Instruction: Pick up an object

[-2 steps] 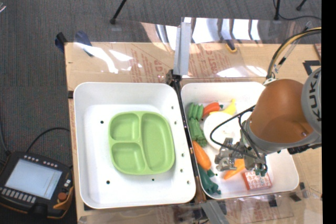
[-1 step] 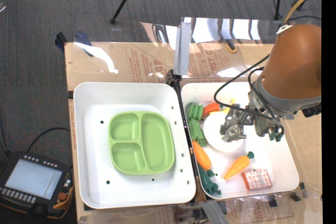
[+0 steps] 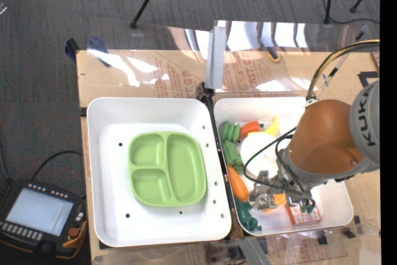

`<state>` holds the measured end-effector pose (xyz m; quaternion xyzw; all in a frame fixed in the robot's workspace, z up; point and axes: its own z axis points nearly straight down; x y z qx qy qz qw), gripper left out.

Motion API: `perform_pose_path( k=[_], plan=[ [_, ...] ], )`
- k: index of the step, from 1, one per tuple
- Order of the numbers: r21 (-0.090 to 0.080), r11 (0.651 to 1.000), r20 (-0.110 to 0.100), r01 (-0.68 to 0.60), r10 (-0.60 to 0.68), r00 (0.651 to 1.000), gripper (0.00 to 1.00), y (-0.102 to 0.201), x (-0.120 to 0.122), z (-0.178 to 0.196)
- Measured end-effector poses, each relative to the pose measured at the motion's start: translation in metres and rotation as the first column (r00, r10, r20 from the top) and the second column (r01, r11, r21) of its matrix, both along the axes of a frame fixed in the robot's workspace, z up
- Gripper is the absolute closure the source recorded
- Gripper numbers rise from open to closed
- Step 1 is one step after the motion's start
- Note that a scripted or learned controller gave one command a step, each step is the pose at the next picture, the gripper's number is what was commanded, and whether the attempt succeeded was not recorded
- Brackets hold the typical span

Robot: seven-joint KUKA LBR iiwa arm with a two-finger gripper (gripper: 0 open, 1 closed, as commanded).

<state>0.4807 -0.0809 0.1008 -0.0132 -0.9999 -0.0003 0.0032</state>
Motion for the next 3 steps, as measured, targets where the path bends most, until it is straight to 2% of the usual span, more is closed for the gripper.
perform_pose_path(
  k=[1,2,3],
  plan=[
    [-0.001,0.995,0.017,-0.098,0.098,0.995,1.00,0.037,-0.002,0.147],
    [0.005,0.979,-0.004,-0.204,0.204,0.979,1.00,0.000,0.004,0.024],
    [-0.002,0.950,0.017,-0.311,0.311,0.950,1.00,0.053,0.045,0.133]
  ],
)
